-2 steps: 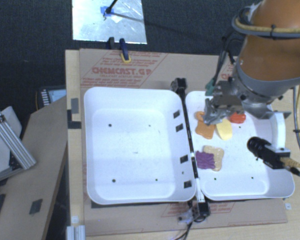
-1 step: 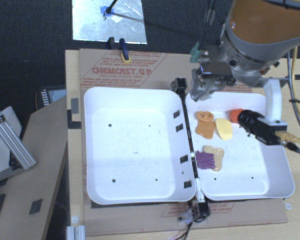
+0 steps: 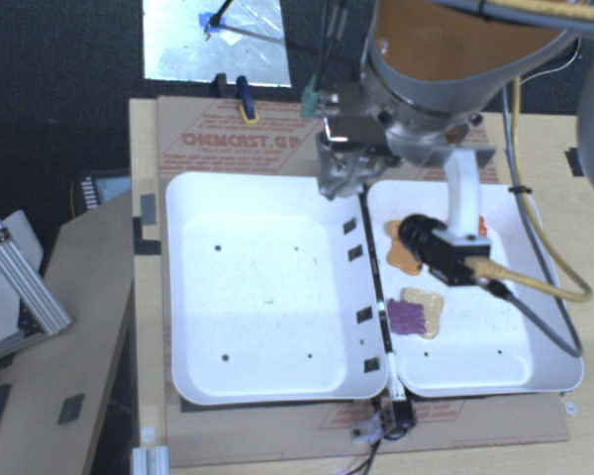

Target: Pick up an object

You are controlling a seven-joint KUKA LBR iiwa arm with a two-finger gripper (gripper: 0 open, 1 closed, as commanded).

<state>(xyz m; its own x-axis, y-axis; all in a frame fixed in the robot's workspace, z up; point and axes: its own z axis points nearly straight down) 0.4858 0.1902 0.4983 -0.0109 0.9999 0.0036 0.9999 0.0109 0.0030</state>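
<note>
— Where is the gripper (image 3: 345, 176)?
— At the 12 o'clock end of the seam between the shallow white left bin (image 3: 257, 265) and right bin (image 3: 475, 364). Whether it is wide or narrow, I can't tell.
— The objects?
— In the right bin: flat orange piece (image 3: 403, 255) at 10 o'clock, purple lump (image 3: 407, 317) touching a cream slab (image 3: 432, 310) at 8 o'clock.

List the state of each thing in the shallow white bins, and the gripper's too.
Two-finger gripper: raised over the far rim where the bins meet, away from the pieces.
Flat orange piece: lying in the right white bin, partly hidden by the arm.
Purple crinkled piece: lying flat, overlapping the cream piece.
Flat cream piece: lying flat, partly under the purple one.
</note>
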